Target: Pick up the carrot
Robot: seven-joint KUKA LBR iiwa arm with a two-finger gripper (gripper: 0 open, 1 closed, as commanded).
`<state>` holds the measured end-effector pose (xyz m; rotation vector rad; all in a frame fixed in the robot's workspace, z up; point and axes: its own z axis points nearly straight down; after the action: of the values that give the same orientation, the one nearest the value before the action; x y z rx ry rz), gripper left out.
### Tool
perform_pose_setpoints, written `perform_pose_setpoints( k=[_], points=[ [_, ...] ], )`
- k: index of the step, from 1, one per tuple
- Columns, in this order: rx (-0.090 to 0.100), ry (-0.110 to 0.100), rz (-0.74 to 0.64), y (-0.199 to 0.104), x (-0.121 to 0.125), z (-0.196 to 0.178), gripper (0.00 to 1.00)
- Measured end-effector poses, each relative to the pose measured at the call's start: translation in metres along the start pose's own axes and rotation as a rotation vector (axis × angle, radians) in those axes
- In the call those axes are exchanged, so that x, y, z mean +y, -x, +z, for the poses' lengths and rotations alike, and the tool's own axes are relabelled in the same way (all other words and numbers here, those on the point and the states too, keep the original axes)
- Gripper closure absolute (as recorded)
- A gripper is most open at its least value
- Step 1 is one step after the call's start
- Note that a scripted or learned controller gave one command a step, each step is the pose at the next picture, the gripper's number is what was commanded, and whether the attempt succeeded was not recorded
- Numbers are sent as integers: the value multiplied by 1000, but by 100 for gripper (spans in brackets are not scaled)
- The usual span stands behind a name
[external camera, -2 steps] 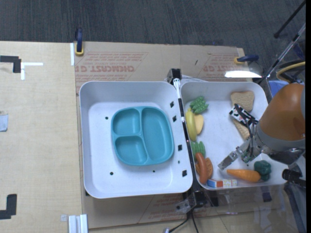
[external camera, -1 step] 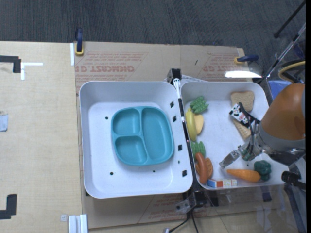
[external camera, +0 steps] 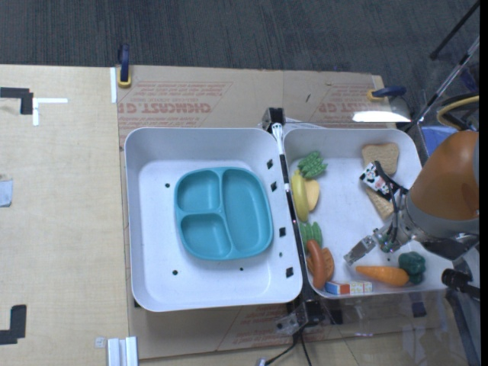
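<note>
Two bins sit side by side on the table (external camera: 61, 227). The left bin (external camera: 145, 204) holds a sectioned plate (external camera: 223, 213). In the right bin (external camera: 339, 147), a banana (external camera: 306, 196) lies along the left wall, bread (external camera: 380, 157) at the back, and the carrot (external camera: 383, 275) near the front wall, a broccoli (external camera: 412, 264) just right of it. The gripper (external camera: 369, 248) hangs just behind the carrot.

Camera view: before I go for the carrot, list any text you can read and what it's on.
"CHEMCAST GP": red print on the brown sheet behind the left bin, seen upside down; partly blurred, so a best reading.
Red print on the brown sheet behind the right bin: the same style, cut off by glare, not readable.
Small box beside the carrot: coloured label, too small to read.
Black-and-white item: pattern, no legible text.
</note>
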<state>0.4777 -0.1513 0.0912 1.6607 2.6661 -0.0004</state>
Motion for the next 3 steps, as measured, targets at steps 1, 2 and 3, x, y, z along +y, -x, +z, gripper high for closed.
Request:
perform_pose_setpoints(
  k=[1,2,3],
  points=[
    [0,1,98,-14,8,0,0],
    [-2,0,202,43,47,-46,0],
    [0,0,-385,15,-6,0,0]
  ],
)
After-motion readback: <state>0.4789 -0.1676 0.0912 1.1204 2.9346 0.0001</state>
